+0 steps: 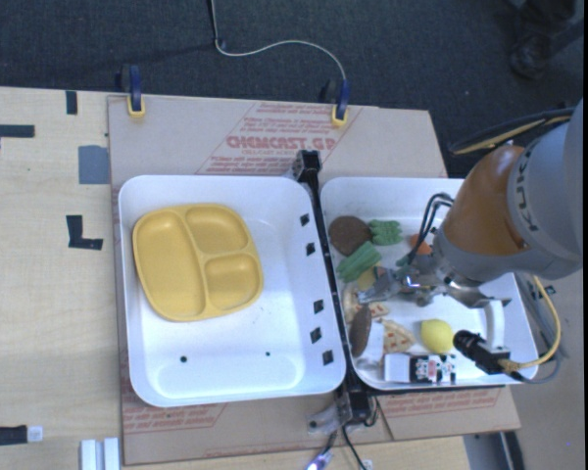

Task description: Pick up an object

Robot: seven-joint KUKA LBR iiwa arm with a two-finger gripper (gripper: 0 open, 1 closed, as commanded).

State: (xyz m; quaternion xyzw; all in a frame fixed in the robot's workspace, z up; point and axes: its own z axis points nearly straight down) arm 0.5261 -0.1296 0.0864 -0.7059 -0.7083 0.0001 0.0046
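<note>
there are two white bins side by side. the left bin [157,360] holds one yellow plate [197,259] with three sections. the right bin [372,186] holds a pile of small toys: one brown round thing [349,232], two green pieces [370,248], one yellow lemon [436,335], one toast-like wedge [397,337] and one small white box [419,368] near the front wall. the grey arm with its orange band [485,209] comes in from the right. the gripper [404,280] is low over the middle of the right bin. the green pieces lie just to its left, the lemon just below it. i cannot tell if it is open or closed, or if it holds anything.
</note>
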